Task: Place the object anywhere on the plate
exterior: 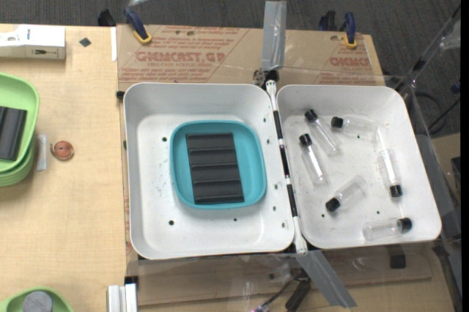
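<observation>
A teal plate (181, 164) with rounded corners lies in the left white bin (146, 230). A dark ribbed insert (214, 167) sits in its middle. In the right white bin (418, 149) lie several clear plastic vials with black caps: one near the top left (321, 129), one just below it (311, 157), one at the top (349, 124), one at the right (388, 170), one in the lower middle (344, 195) and one at the bottom right (384, 229).
A green tray (22, 102) holding a dark block sits at the left edge of the wooden bench. A small copper disc (63, 150) lies beside it. Cardboard (190, 54) with clamps backs the bins. A white box (33, 43) rests at the top left.
</observation>
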Motion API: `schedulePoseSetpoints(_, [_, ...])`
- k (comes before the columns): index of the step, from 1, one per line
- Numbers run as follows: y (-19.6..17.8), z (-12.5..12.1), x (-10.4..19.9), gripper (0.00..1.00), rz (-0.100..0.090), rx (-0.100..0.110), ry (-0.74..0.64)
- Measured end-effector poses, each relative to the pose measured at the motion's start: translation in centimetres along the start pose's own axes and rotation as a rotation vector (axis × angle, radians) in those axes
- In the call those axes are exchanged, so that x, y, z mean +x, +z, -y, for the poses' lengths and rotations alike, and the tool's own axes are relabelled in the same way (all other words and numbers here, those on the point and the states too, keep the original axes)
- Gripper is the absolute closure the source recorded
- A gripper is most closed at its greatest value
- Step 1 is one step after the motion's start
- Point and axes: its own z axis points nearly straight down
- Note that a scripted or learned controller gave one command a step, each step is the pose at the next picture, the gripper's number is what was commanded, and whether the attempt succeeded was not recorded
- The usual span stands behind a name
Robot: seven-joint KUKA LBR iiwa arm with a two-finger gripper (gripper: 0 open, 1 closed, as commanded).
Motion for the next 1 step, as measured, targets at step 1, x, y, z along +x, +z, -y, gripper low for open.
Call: schedulePoseSetpoints(1, [0.00,0.00,0.00,0.00,0.000,0.000,0.000])
